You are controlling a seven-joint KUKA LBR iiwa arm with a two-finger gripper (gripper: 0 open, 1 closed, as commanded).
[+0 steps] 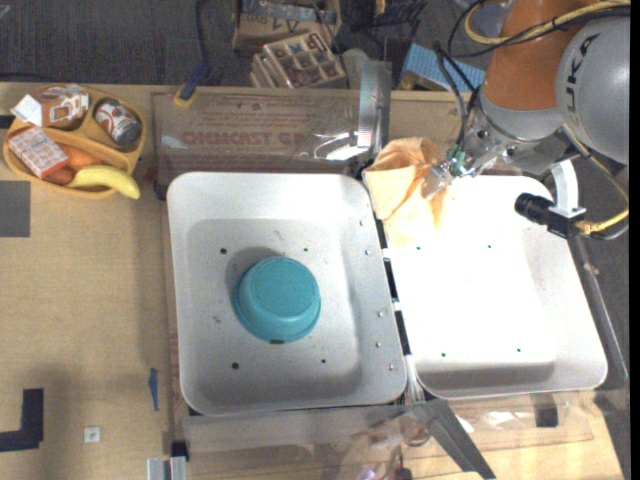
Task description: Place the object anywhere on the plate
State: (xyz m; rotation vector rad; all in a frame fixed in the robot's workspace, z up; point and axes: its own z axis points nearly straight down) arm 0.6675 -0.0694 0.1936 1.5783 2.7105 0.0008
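Note:
A round teal plate [278, 298] lies in the middle of the left white bin [200, 228]. An orange-yellow crumpled cloth [398, 180] hangs over the far end of the divider between the two bins, at the far left corner of the right bin [520, 308]. It casts a pale shadow on that bin's floor. My gripper [440, 176] is at the cloth's right edge, with the fabric bunched between its fingers. The cloth is up and to the right of the plate, well apart from it.
A yellow tray [30, 163] with toy food and a banana [105, 180] sits at the far left of the bench. A long brown box [255, 138] runs behind the left bin. A black fitting [535, 208] juts over the right bin's far right edge.

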